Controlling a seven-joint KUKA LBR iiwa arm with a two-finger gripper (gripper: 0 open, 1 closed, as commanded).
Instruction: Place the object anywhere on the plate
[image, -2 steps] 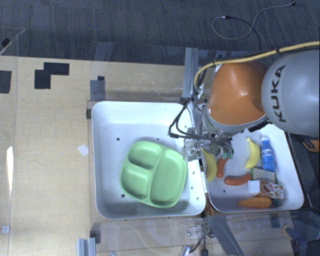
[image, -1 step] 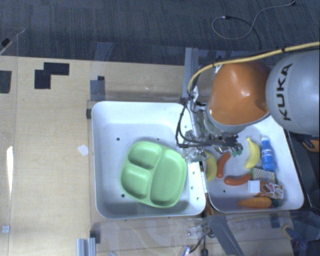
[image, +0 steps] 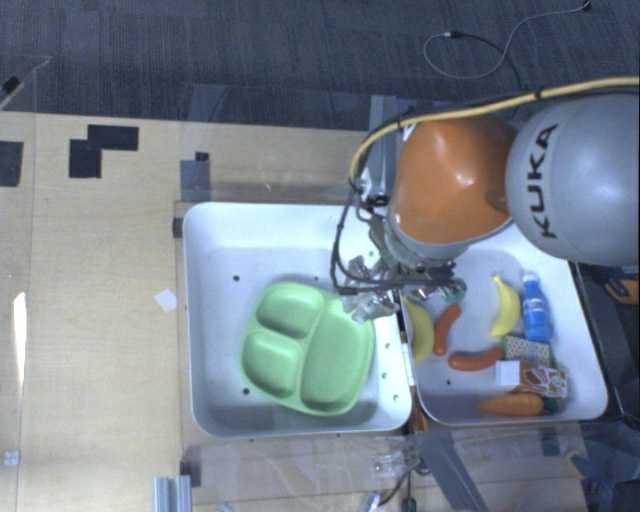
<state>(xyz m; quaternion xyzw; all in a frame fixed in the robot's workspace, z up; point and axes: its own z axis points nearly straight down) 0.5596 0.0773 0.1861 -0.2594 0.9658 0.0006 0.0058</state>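
A light green divided plate (image: 305, 348) lies in the left white bin (image: 215, 300), toward its right half. My gripper (image: 373, 302) hangs below the orange wrist band (image: 450, 180), just over the plate's upper right rim and next to the wall between the two bins. The bulky arm hides most of it from above. I cannot make out any object in it. In the right bin lie a yellow banana (image: 506, 306), a second banana (image: 422, 333), a red sausage (image: 473, 360) and a blue bottle (image: 537, 310).
The right bin (image: 590, 385) also holds an orange carrot (image: 510, 405), another red sausage (image: 447, 322) and a small printed packet (image: 545, 380). The grey arm (image: 575, 185) covers the far part of that bin. Cables (image: 345, 250) hang over the left bin's right side.
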